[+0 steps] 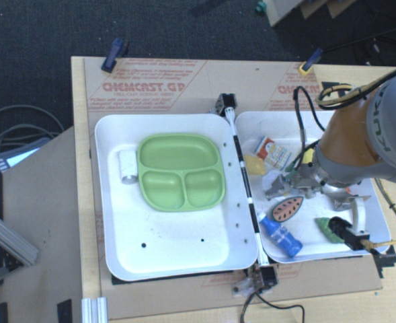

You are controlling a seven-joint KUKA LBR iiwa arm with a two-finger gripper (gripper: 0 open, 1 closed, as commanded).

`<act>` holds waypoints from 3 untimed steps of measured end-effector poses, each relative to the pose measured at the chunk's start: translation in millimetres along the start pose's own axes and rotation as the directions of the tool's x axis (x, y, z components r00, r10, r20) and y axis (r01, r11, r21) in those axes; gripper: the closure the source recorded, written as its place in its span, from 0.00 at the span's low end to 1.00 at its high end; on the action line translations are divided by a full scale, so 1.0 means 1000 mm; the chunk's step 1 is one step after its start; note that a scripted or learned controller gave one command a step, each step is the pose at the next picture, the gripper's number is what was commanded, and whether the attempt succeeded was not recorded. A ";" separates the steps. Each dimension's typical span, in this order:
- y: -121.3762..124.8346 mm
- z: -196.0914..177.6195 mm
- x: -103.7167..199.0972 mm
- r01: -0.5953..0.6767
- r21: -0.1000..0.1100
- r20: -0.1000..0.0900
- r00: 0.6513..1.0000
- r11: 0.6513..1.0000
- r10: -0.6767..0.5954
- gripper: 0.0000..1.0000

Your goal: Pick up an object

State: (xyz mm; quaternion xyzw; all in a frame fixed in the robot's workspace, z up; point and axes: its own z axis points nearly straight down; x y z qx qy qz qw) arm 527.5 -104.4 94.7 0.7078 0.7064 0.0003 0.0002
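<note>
White plastic bins sit side by side on a cardboard-topped bench point(150, 86). The left bin point(124, 247) holds a pale green divided tray point(181, 170) w/ three compartments, set toward the far side; a small white cylinder point(128, 165) lies just beside the tray's left edge.

The right bin point(278, 253) holds the loose items. A blue bottle-like object point(280, 236) lies at the near left, tilted. Just beyond it an oval piece point(287, 209), orange-brown w/ dark speckles, is seen. A green object point(330, 228) lies near the bin's near right, partly covered by a black part. At the far left of this bin a yellow item point(255, 165) and a red/white packet point(273, 152) are seen close together, approx. touching.

The arm point(359, 140) is seen coming in from the right, its grey body and orange band covering much of the right bin's far-right part; what lies under it is hidden. The gripper point(285, 184) is placed low over the bin's middle, between the packet and the oval piece. Its metal parts blur into a crumpled grey/clear shape beneath, so whether the fingers are spread or pressed together can't be told, nor whether anything is touched. No object is seen clearly held.

Cables point(319, 99) are looped at the arm's far side. Blue clamps point(113, 54) are fixed at the bench's far edge.
</note>
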 end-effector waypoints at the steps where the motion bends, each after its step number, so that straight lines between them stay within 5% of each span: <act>1: -0.021 0.011 0.000 0.001 0.004 -0.001 1.000 1.000 -0.001 0.00; 2: -0.020 0.001 0.001 0.000 0.002 0.000 1.000 1.000 0.000 1.00; 3: 0.013 -0.090 0.082 0.003 0.000 -0.001 1.000 1.000 -0.003 1.00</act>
